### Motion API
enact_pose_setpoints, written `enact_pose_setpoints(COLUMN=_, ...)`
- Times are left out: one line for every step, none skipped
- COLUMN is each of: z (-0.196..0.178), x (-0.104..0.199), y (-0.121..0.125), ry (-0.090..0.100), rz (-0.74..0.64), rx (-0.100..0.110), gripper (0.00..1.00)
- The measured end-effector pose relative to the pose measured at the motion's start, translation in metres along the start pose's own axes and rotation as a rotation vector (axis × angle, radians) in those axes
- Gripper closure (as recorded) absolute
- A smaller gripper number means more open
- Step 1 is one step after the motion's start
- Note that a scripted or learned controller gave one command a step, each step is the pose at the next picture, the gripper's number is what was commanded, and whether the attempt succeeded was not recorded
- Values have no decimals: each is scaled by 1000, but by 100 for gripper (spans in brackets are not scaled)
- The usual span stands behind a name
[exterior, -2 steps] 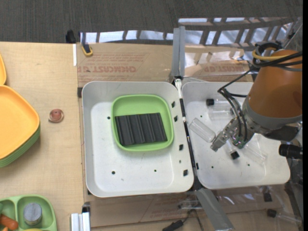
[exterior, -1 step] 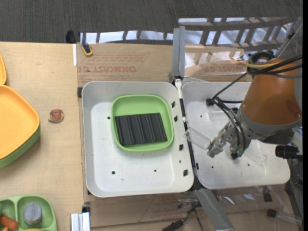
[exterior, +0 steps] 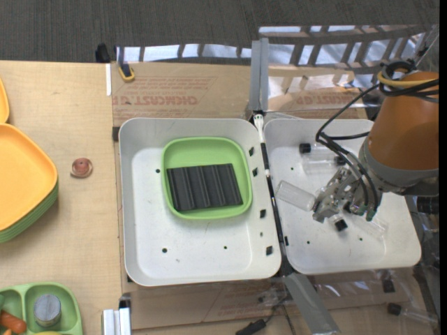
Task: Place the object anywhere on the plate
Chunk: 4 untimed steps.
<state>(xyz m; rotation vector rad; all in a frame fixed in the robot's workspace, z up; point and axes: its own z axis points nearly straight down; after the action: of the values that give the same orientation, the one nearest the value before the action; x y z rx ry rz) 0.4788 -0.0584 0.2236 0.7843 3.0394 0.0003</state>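
Observation:
A green square plate point(exterior: 203, 146) sits in the left white bin point(exterior: 147, 243). A dark grey ribbed rectangular block point(exterior: 204, 187) lies flat on the plate and covers most of its middle. My gripper point(exterior: 331, 207) hangs low over the right white bin point(exterior: 349, 257), well to the right of the plate, beneath the orange band of the arm point(exterior: 408, 128). A small black piece point(exterior: 340, 224) lies just below the gripper and a clear plastic piece point(exterior: 294, 195) just to its left.
Another small black piece point(exterior: 304, 147) and clear plastic bits point(exterior: 318, 163) lie at the back of the right bin. On the wooden bench to the left are stacked orange plates point(exterior: 24, 187), a small red knob point(exterior: 82, 167) and a green tray point(exterior: 42, 309).

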Motion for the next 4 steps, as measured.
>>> enact_pose_setpoints(z=33, x=-4, y=-10, ry=4, rz=-87, rx=1, gripper=100)
enact_pose_setpoints(z=5, x=-6, y=-10, ry=0, rz=-260, rx=-1, gripper=100)
enact_pose_setpoints(z=33, x=-4, y=-10, ry=5, rz=-460, rx=0, gripper=100)
enact_pose_setpoints(z=-12, x=-1, y=-2, ry=-1, rz=-685, rx=-2, gripper=100)
